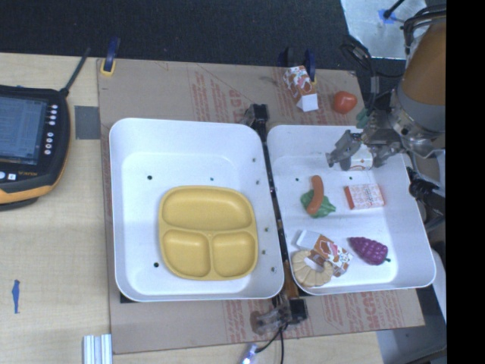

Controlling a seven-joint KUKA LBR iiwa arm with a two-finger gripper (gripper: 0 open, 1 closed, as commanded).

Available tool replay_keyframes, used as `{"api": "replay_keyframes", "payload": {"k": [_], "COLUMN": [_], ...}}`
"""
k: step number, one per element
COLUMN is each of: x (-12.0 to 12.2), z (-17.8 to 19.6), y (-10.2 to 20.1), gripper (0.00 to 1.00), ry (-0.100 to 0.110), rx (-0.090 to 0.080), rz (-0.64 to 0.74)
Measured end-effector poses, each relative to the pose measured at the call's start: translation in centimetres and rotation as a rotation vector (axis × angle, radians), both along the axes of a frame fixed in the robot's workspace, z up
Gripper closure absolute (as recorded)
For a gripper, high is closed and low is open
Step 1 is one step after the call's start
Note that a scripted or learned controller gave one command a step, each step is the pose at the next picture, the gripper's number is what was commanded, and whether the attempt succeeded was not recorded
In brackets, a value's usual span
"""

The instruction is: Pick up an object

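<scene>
Camera view puts my gripper [362, 152] low over the right bin's [409, 226] far end, fingers spread, a small pale item under them, not clearly gripped. I judge it light and stiff, best pinched across its short sides. Nearby lie a carrot [317, 197], cracker [364, 196] and grapes [368, 249]; the left bin [129, 203] holds a yellow tray [208, 232].

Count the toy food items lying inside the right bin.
4, perhaps more under the claw at the far edge: a carrot mid-bin, an orange wafer pack to its right, a purple grape bunch near the front, and a cookie pile at the front-left corner.
</scene>
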State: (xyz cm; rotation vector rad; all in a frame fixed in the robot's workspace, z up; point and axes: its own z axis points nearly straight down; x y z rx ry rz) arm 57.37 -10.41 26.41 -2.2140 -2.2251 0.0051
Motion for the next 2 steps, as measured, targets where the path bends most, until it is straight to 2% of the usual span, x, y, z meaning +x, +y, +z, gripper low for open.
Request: {"api": "replay_keyframes", "payload": {"k": [1, 2], "x": [2.6, 1.0], "z": [-9.0, -17.3], "y": [1.2, 0.0], "gripper": [0.0, 0.0], "ry": [0.002, 0.002], "rx": [-0.001, -0.001], "rz": [0.001, 0.001]}}
